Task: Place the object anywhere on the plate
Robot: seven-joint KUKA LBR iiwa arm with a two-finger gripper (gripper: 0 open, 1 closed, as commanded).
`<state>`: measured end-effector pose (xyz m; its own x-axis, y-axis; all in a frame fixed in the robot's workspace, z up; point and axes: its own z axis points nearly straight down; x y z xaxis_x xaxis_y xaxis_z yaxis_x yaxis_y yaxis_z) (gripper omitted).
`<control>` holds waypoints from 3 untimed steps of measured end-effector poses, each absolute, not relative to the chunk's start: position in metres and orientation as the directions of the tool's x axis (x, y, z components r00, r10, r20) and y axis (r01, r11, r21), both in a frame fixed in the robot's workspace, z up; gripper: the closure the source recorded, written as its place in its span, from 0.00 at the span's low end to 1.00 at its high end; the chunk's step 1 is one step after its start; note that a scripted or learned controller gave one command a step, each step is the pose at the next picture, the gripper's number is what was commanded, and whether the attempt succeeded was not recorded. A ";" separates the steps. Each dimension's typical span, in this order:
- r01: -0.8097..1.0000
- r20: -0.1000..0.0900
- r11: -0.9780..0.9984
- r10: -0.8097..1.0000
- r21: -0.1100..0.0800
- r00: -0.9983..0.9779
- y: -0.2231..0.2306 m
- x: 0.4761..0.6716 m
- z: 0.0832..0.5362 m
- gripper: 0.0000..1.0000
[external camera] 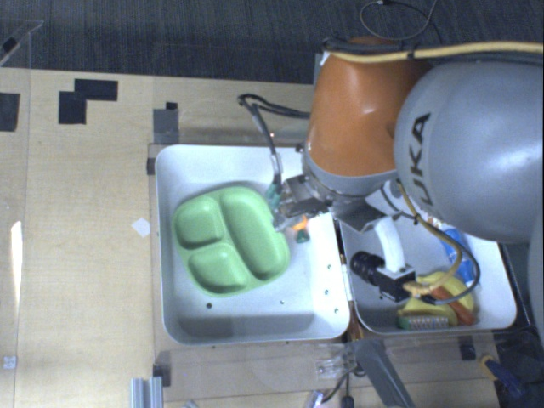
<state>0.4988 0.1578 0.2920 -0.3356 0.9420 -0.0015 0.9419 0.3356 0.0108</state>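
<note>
Finger state cannot be determined: the gripper (pixel 291 213) is largely hidden beneath the arm (pixel 408 134). It sits at the right edge of the green divided plate (pixel 231 239) in the left bin (pixel 255 321). Small orange and green object (pixel 299 228) shows just beside the plate rim. Right bin (pixel 501 313) contains mixed items (pixel 429 300).

"kuka" in dark letters, running sideways on the grey arm (pixel 476 143)

Grey arm (pixel 476 134) with its orange band reaches in from the right, hand (pixel 291 204) pointing down
</note>
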 end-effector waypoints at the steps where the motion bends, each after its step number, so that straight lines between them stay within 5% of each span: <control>1: 0.974 0.000 0.228 0.974 0.002 -0.228 0.115 0.499 0.197 1.00; 2: 0.937 0.000 0.348 0.937 0.002 -0.348 0.175 0.548 0.142 1.00; 3: 0.923 0.000 0.386 0.923 0.004 -0.386 0.132 0.511 0.112 1.00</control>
